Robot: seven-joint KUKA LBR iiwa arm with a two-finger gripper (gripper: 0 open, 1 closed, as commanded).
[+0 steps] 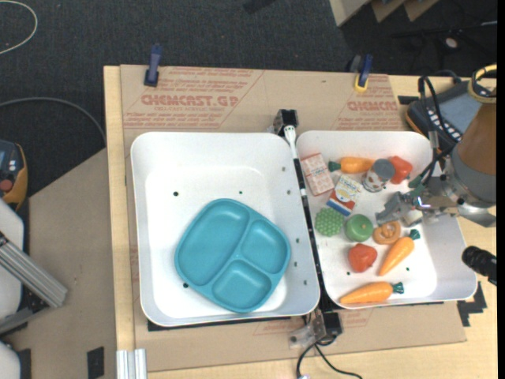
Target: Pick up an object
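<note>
Nearest the camera, an orange carrot (369, 293) lay at the right bin's (450, 279) front edge. Gripper (401, 210) hovered low over the toy food, beside a second carrot (397, 254); finger state could not be told. Left bin (150, 172) held a blue divided plate (232, 253).

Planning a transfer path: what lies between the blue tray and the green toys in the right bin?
In the camera view, the bins' adjoining white rims separate blue tray from green toys.
</note>
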